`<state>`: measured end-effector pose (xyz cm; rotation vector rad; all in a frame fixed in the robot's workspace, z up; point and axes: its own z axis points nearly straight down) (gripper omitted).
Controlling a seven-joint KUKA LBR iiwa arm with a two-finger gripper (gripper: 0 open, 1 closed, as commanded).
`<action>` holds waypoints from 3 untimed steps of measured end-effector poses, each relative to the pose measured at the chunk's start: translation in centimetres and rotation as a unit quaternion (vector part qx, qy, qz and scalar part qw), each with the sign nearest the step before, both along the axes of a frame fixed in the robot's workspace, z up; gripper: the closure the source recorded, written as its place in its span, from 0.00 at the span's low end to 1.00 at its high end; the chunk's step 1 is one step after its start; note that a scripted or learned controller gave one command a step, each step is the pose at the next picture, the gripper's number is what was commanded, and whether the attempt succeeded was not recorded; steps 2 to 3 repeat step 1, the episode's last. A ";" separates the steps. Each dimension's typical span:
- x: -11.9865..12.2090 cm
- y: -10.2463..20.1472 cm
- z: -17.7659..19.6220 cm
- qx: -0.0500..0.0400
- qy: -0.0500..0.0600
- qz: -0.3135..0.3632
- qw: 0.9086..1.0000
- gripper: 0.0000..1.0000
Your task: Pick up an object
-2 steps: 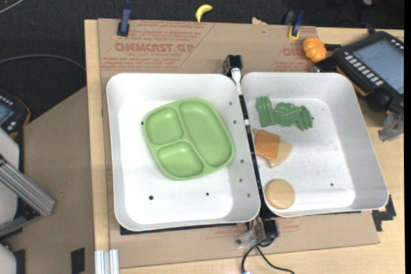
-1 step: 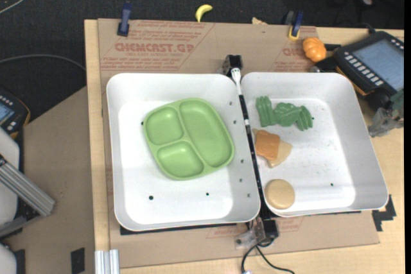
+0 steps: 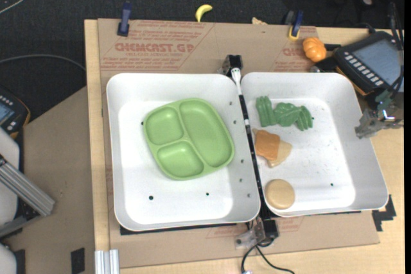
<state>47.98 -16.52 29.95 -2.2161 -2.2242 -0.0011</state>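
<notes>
Waiting at the start of the approach, I judge: nothing picked yet. Gripper [image 3: 376,117] sits at the right bin's [image 3: 334,167] right rim, well apart from the objs; can't tell its state from this angle, and I see nothing in it. Likely target is the green toy [image 3: 284,113], upper-left part of the right bin, long axis running left-right across the view w/ a slight downward tilt to the right. Just below it lies an orange wedge [image 3: 270,146], then a tan round disc [image 3: 280,194] near the front rim. Left bin [image 3: 128,199] holds a green divided plate [image 3: 187,138]. Next move needs a reach left over the toy, fingers across its short width.
</notes>
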 end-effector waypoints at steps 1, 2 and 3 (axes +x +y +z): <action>0.0 3.2 -0.4 0.000 0.001 0.000 1.000 1.00; 0.0 3.2 -0.4 0.000 0.001 0.000 1.000 1.00; 0.0 3.2 -0.4 0.000 0.001 0.000 1.000 1.00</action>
